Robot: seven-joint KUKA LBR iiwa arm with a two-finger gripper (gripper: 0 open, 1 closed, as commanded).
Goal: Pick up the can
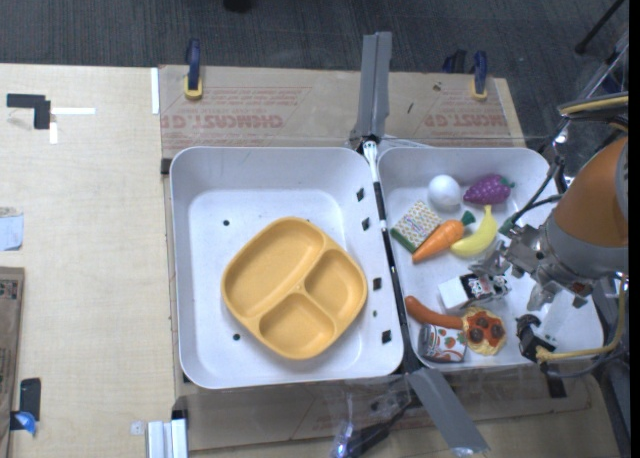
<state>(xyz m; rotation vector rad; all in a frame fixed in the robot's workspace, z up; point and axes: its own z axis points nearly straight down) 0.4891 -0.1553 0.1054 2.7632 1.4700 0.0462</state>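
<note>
We are at the approach step: nothing is lifted yet. The can point(440, 344) lies on its side in the near left corner of the right bin point(400, 161), touching the hot dog point(432, 314) above it and the pizza slice point(484, 332) to its right. Our gripper point(492, 276) hangs over the bin's middle, just beyond the pizza; we cannot tell how it is set. Next we judge we must shift toward the near left corner, descend over the can, and close across its body without snagging the hot dog or the wall
</note>
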